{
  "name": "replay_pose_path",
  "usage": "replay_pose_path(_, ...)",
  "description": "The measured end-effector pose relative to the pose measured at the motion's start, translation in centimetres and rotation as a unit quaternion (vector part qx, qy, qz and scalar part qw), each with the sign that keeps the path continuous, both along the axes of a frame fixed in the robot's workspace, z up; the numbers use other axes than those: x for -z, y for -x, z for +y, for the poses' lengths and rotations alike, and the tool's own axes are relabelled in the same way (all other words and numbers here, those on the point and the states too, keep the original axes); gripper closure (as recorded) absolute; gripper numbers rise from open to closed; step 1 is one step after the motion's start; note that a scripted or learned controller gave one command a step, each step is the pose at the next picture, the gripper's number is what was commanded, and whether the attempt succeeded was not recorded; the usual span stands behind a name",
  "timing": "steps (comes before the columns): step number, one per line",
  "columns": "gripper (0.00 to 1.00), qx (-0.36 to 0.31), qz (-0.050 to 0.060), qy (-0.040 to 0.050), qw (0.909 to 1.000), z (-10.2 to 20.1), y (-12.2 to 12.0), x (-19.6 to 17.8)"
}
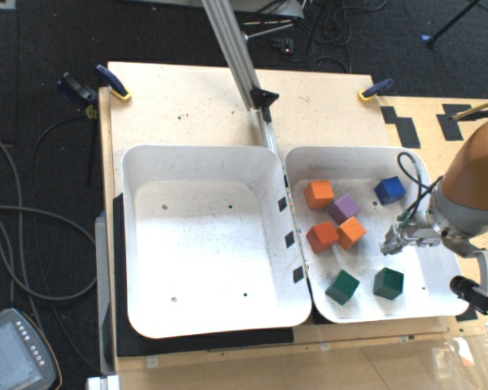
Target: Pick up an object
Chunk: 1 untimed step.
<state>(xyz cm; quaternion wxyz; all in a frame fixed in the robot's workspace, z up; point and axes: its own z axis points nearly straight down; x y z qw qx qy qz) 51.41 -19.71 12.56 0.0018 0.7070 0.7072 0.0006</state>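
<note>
Tool [393, 242] hovers over right bin [415, 165], toward its right side; finger spread: cannot tell, nothing visibly held. Nearest target: dark green cube [388, 283], just near-side of tool. Orange cube [351, 231] lies left of tool, apart from it.

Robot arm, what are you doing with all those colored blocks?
The robot arm is reaching into the right bin from the side, and its gripper hangs among the blocks. Nothing is in it. Nearby are a blue block, a purple block, three orange blocks and two green blocks. The left bin sits beside it. So no block has been picked up yet.
</note>
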Motion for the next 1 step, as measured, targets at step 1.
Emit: replay_pose_path(1,1.00,-0.001,-0.001,0.0008,1.0000,-0.56,-0.64,-4.53)
